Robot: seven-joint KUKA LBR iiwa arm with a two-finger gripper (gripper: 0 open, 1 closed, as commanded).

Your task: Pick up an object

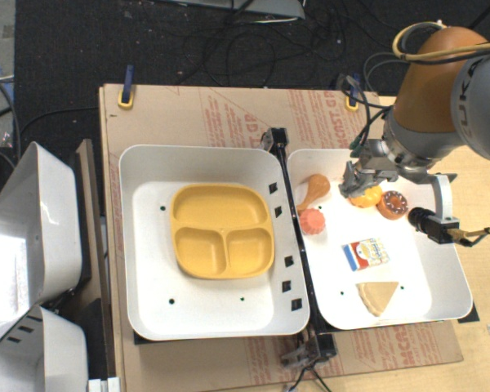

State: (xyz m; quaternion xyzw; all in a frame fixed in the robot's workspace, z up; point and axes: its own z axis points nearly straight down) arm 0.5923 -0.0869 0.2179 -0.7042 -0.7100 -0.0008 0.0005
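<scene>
I see the left bin (139,243) holding a yellow divided tray (223,229), while the right bin (441,284) holds a drumstick (314,190), pink ball (312,220), doughnut (393,204), blue-and-white carton (366,254) and tan wedge (378,296). My tool (361,183) sits low over a small yellow piece (367,197) near that bin's far edge, beside the doughnut. The piece is glossy and rounded, its axis unclear to me; I cannot tell whether the tool grips it.

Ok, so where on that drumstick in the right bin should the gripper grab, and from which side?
Grip the drumstick across its narrow lower end, coming straight down from above. It lies flat and slanted, the fat end up-right, and the thin end fits between fingers more easily. The pink ball sits close below it, so keep the fingers off it.
</scene>
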